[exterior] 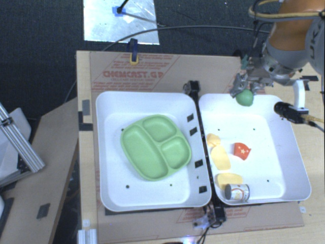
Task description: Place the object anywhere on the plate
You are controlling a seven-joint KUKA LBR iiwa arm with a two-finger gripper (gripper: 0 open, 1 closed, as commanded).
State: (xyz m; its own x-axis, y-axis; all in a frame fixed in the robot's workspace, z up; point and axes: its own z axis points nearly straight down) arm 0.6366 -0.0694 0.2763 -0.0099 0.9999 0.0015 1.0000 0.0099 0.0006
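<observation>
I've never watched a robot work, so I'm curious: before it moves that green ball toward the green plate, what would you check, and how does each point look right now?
1. Green ball sits at the tip of the hand, above the right bin's far rim: ok.
2. Grip on the ball firm: cannot tell, the hand hides the contact.
3. Green plate lies flat in the left bin, its three compartments bare: ok.
4. Divider between the bins must be crossed; the ball looks high enough: cannot tell.
5. Yellow pieces, red piece and can lie nearer the camera, off the route: ok.
</observation>
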